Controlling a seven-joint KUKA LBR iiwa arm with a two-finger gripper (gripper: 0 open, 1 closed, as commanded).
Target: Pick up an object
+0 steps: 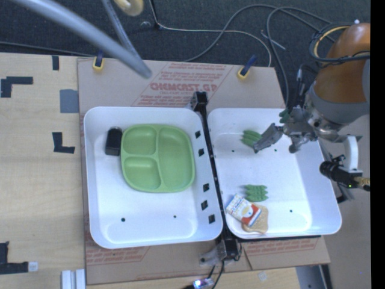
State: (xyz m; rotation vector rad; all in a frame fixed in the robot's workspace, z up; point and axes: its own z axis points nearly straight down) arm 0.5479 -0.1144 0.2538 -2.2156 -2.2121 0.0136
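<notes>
In the right bin lie three small things: a green toy near the back left, a second green toy toward the front, and a red-and-white snack packet at the front left. My gripper hangs over the back of this bin, open, with its fingers spread wide. The tip of its left finger is right beside the first green toy, which lies outside the gap. Nothing sits between the fingers.
The left bin holds a green divided plate and a small black block at its left. A black divider runs between the bins. Cables trail behind them.
</notes>
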